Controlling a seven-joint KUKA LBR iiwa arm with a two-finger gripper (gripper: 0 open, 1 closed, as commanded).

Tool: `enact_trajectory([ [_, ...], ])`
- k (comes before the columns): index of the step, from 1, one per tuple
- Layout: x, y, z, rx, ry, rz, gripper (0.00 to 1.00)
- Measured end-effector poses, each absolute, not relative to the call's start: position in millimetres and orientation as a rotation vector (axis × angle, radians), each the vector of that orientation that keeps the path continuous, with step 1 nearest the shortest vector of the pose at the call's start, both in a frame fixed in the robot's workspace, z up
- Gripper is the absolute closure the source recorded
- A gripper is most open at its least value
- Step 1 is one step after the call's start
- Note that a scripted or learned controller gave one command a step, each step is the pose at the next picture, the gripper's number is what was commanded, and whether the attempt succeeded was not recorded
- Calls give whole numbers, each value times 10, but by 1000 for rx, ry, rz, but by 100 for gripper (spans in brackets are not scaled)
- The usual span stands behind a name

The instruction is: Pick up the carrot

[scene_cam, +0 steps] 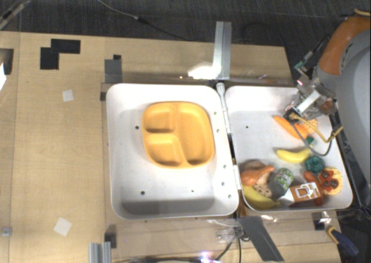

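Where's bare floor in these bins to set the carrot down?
Right bin: bare upper-left patch, between its left wall and the carrot. Left bin: bare strip in front of the yellow plate. Crowded: right bin's front, banana down to the toy pile.

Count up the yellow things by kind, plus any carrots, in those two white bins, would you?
Yellow divided plastic plate: 1
Yellow banana-shaped toy fruits, one mid-bin, one in the near left corner: 2
Orange tapered carrot: 1
Total: 4
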State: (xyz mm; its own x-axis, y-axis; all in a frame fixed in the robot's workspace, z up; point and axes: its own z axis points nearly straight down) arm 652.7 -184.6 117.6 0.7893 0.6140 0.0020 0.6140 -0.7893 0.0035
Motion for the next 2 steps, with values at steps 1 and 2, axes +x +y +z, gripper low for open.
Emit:
enact_trajectory([
  [1,5585,-1458,892,3039,795,14,100],
  [2,5341,-1214,1093,3127,326,3,100],
])
